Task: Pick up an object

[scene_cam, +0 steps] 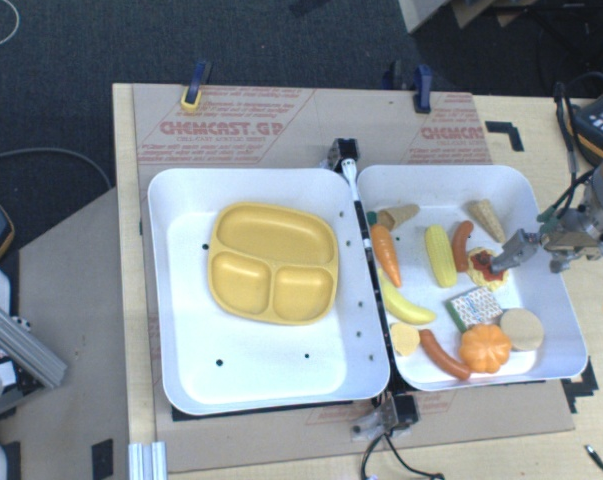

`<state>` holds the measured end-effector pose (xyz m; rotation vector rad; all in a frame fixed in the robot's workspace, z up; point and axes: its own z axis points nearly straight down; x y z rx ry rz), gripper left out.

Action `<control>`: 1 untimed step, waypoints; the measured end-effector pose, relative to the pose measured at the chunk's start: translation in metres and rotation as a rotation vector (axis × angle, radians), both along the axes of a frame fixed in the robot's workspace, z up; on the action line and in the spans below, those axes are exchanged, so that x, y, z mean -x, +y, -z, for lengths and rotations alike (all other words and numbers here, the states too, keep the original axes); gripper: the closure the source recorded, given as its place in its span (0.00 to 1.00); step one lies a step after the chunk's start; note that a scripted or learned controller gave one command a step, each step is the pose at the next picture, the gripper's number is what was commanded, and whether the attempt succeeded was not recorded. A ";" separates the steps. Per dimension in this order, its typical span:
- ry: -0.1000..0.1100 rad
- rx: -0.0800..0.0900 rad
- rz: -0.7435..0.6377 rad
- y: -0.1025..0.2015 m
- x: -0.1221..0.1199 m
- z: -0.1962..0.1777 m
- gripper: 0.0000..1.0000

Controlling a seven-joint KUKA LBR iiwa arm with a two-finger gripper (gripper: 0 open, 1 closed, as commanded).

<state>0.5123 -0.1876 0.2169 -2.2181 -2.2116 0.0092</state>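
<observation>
My claw [493, 261] reaches in from three o'clock, its tip low over small red toy food [481, 261] in the right bin [556, 298]; I cannot tell how it is set. At nine o'clock of it lie a corn cob [440, 256] and a red sausage [463, 244]; at six, a rounded orange pumpkin [484, 348]. A curved banana [406, 308] and a carrot [386, 254] lie near the divider. The left bin [181, 348] bears a glossy yellow three-compartment tray [274, 263]. At twelve, the brown board [231, 126] reads "CHEMCAST GP".
</observation>
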 end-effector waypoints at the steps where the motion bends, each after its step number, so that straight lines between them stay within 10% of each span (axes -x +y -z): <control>1: -0.011 0.003 -0.003 0.000 -0.003 -0.005 0.00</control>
